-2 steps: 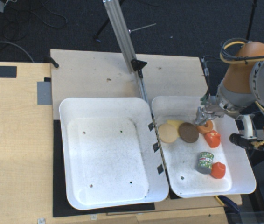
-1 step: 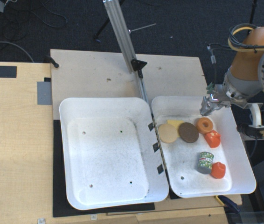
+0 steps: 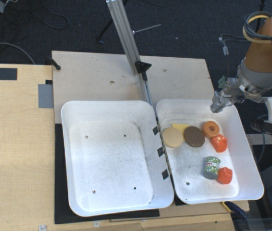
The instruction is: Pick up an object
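My gripper (image 3: 217, 105) hangs over the back right corner of the right bin (image 3: 241, 186), above and apart from the objects. Nothing shows between its fingers. In that bin lie a tan round disc (image 3: 173, 137), a dark brown round disc (image 3: 194, 136), a yellow piece (image 3: 178, 127) partly under the discs, an orange ring like a doughnut (image 3: 211, 128), a red-orange piece (image 3: 219, 143), a small green-labelled can (image 3: 212, 167) and a second red piece (image 3: 225, 175).
The left bin (image 3: 107, 158) sits beside the right one, with black clips (image 3: 160, 151) along the shared edge. A slanted aluminium rail (image 3: 126, 37) rises behind the bins. A light wooden table (image 3: 16, 148) lies to the left.
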### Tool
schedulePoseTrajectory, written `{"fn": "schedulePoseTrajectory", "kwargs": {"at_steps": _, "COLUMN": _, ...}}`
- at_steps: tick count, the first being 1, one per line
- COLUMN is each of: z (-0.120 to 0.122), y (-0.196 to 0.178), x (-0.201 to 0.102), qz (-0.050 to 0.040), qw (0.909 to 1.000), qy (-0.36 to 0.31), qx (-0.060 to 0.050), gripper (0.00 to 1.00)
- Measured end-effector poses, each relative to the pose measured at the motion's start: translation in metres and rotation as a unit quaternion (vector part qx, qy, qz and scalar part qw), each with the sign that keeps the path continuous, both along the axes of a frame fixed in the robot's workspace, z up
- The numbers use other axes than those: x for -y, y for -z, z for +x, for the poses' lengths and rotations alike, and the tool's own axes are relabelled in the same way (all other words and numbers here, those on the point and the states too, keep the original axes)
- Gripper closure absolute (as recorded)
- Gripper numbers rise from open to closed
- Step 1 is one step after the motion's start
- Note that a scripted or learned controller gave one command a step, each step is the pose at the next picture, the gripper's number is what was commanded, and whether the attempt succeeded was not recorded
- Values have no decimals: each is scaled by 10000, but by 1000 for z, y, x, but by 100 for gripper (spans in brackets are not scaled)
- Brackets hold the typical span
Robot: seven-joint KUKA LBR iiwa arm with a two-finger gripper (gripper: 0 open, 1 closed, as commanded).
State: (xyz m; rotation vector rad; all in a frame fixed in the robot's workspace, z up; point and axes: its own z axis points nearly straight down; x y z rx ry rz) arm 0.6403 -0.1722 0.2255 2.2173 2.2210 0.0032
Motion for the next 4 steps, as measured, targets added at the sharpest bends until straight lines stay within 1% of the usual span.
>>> {"fn": "schedulePoseTrajectory", "kwargs": {"at_steps": 1, "z": 1, "y": -43, "x": 1, "qz": -1, "qw": 10000, "qy": -3, "qx": 0, "gripper": 100}}
{"fn": "schedulePoseTrajectory", "kwargs": {"at_steps": 2, "z": -4, "y": -28, "x": -45, "qz": 15, "qw": 10000, "qy": -12, "qx": -39, "gripper": 100}}
{"fn": "schedulePoseTrajectory", "kwargs": {"at_steps": 3, "z": -3, "y": -18, "x": -92, "qz": 16, "qw": 10000, "qy": -14, "qx": -37, "gripper": 100}}
{"fn": "schedulePoseTrajectory", "kwargs": {"at_steps": 4, "z": -7, "y": -24, "x": -141, "qz": 17, "qw": 10000, "qy": -14, "qx": -37, "gripper": 100}}
